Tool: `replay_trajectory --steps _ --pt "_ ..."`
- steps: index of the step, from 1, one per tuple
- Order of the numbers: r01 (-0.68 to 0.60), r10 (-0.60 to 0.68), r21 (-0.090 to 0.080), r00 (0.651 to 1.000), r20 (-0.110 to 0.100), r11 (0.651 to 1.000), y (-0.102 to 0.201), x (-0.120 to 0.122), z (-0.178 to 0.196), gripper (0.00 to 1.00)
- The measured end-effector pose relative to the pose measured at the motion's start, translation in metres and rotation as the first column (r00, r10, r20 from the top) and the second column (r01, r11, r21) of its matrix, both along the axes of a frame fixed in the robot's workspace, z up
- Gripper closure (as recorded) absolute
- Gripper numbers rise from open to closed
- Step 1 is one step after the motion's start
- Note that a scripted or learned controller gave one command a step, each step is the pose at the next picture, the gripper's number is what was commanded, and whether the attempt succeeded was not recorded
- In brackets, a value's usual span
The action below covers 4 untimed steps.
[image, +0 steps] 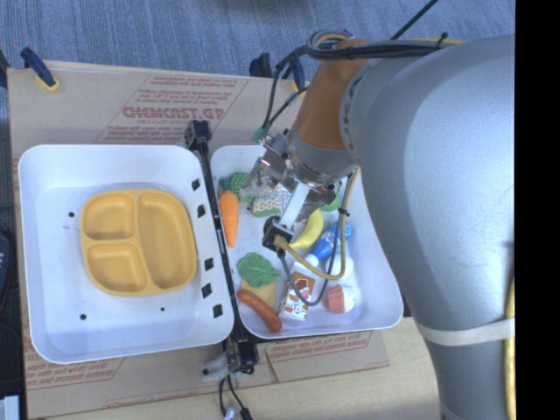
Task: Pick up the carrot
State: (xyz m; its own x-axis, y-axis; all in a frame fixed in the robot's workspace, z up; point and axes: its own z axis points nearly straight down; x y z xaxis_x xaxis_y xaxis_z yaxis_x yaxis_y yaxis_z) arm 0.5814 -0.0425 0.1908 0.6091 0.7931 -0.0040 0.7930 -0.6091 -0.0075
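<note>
The orange carrot [229, 218] lies lengthwise along the left wall of the right bin [381, 300], its pale green top pointing to the far side. My gripper [265, 178] hangs low over the far part of that bin, just right of the carrot's top end and above a patterned packet [267, 202]. Nothing can be seen held in it, and the wrist hides how its jaws stand. The carrot is in full view and rests on the bin floor.
The right bin also holds a green leaf [259, 269], a red sausage [260, 310], a banana [311, 230], a blue bottle [328, 245], a small carton [301, 292] and a green toy [234, 182]. In the left bin [44, 322] sits a yellow divided plate [138, 239].
</note>
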Motion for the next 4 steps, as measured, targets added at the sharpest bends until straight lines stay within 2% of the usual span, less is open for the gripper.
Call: replay_trajectory --steps 1,2,3,4 --pt "0.000 0.000 0.000 1.000 0.000 1.000 0.000 0.000 0.000 0.00" --pt "-0.182 0.182 0.000 0.983 0.005 0.983 0.029 0.011 0.000 0.00" --pt "-0.187 0.187 0.001 0.982 0.001 0.982 0.029 0.011 0.010 1.00" --pt "-0.180 0.180 0.001 0.984 0.001 0.984 0.060 -0.066 0.000 1.00"
